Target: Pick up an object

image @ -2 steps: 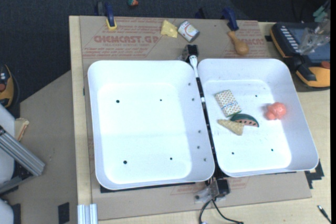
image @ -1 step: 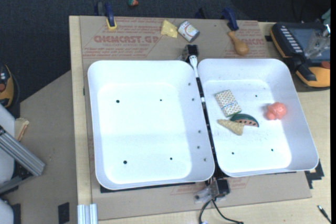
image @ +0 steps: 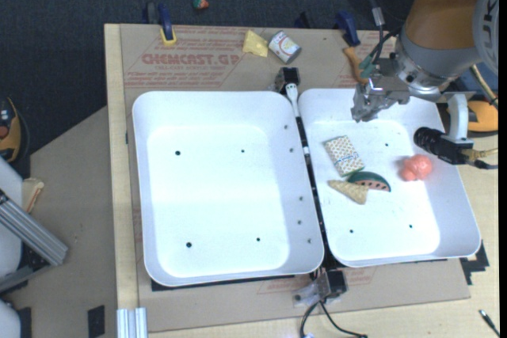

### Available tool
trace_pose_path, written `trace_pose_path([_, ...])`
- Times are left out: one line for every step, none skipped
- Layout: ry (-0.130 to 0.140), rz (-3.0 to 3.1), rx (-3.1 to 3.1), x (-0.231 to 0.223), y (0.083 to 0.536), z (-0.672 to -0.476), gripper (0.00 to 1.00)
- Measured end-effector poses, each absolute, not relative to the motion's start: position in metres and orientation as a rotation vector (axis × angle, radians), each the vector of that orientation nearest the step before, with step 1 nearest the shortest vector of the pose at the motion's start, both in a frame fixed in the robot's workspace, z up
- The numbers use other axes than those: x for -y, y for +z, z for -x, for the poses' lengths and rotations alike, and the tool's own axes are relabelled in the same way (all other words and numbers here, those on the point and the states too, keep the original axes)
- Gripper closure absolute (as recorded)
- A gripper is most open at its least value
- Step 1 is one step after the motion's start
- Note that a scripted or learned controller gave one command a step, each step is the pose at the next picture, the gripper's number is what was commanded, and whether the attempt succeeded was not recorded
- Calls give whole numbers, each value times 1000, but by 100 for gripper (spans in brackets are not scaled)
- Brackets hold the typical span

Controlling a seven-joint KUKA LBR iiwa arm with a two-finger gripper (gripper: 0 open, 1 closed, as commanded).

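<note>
The right bin (image: 444, 237) holds three things: a small patterned packet (image: 343, 153), a watermelon-slice toy (image: 363, 187) just below it, and a pink ball (image: 416, 168) near the bin's right side. My gripper (image: 367, 108) hangs over the upper part of the right bin, above and slightly right of the packet. Nothing shows between its fingers. The grey arm with its orange band reaches in from the upper right.
The left bin (image: 222, 186) lies beside the right one. On the board behind the bins lie a yellow piece (image: 255, 44), a small white box (image: 283, 46) and a black-and-white marker-like thing (image: 290, 83). Blue clamps (image: 165, 21) sit at the board's back edge.
</note>
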State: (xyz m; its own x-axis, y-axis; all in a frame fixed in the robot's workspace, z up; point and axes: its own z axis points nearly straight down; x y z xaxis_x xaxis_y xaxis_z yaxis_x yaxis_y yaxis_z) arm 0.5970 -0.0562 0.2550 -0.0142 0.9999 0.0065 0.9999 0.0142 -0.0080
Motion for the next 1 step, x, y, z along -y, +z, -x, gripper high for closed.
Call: trace_pose_path([-27,2222,2242,-22,453,-618,100])
